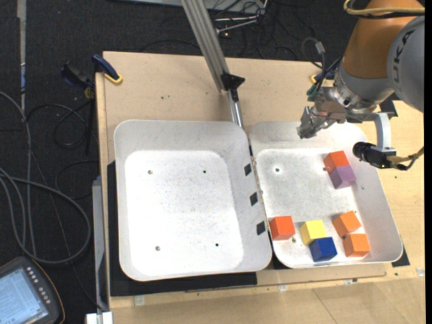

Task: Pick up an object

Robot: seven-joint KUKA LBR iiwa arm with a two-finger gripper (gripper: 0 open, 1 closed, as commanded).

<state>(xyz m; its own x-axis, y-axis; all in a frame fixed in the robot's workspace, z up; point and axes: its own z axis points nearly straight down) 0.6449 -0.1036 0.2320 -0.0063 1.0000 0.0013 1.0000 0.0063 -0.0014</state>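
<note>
Small plain cubes lie in the right bin (378, 181), all well below the gripper (309, 128), which hangs over that bin's upper rim; whether it is open or closed cannot be told. Nearest it, an orange cube (335, 160) touches a purple cube (343, 175). Bare floor lies between that pair and the row along the bin's lower edge. Counted: four orange, one purple, one yellow cube (312, 231), one blue cube (323, 248).

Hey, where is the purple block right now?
The purple block lies in the right bin, toward its far right part, touching the near side of an orange block, below the gripper.
</note>
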